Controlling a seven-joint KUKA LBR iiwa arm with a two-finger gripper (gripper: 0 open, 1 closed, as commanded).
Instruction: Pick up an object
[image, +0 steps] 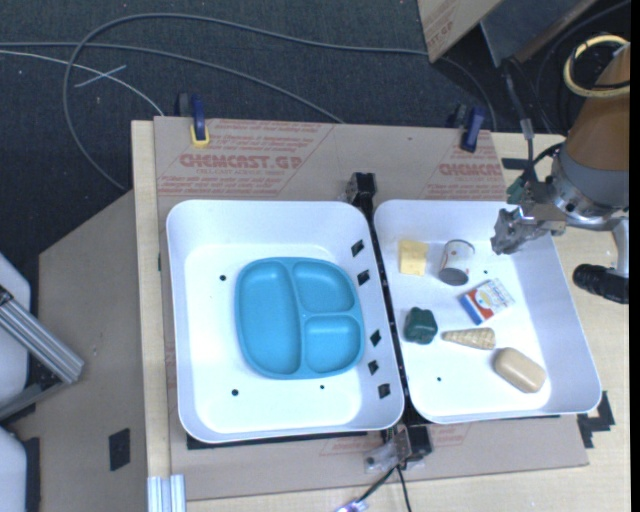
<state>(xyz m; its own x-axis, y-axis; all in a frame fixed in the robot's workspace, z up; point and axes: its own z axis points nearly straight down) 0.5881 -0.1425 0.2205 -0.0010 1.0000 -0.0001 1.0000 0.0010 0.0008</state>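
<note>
Gripper (510, 233) state cannot be determined; small grey metal cup (456, 262) nearby appears light, rigid, slippery: grasp across its rim.

You have a tan bench (150, 300) carrying two white bins: the left bin (200, 400) and, touching its right edge, the right bin (570, 340). Behind the left bin, two blue clamps (198, 120) grip the bench's far edge.

A robotics lab: clamped bench (300, 150), loose cables (120, 60), twin white bins (190, 250).
</note>
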